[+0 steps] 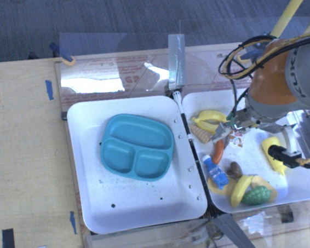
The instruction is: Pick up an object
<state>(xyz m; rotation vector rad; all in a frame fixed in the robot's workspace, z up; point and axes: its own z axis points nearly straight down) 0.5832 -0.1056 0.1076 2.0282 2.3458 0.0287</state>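
My gripper (227, 133) reaches into the right bin (302, 188) from the right, under the grey wrist with its orange band (272, 83). It hovers at the upper end of an orange carrot-like piece (218, 152), just below a yellow banana (209, 118) and a tan brush (202, 134). Whether it touches the carrot piece is unclear. Lower in the same bin lie a blue bottle (215, 174), a small brown item (234, 169), a second yellow banana (240, 189) and a green bumpy toy (257, 195). A yellow object (273, 155) rests at the right.
The left bin (88, 171) holds a blue divided plate (137, 146). A ridge (189, 144) separates the two bins. Cables (241, 56) loop above the wrist. A clear plastic sheet (117, 75) lies behind the bins.
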